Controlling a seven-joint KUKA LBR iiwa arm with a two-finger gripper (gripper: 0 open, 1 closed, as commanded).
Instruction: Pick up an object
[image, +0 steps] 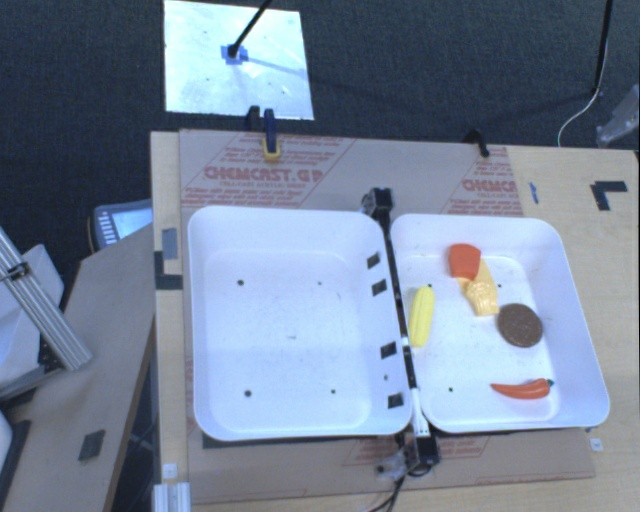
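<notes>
From above, the surface (560, 190) carries two white bins side by side. The left bin (200, 300) sits beside the right bin (570, 290), their inner walls touching along a row of dark clips. All the things lie in the right bin. A yellow corn (422, 315) lies near its left wall. An orange block (463, 260) sits toward the far side, touching a pale yellow piece (483, 294), maybe a bit of toy food, hard to tell from here. Just beside that is a brown disc (520, 325). A red chili (521, 389) lies near the front wall, apart from the rest. How the pincer stands I cannot tell.
</notes>
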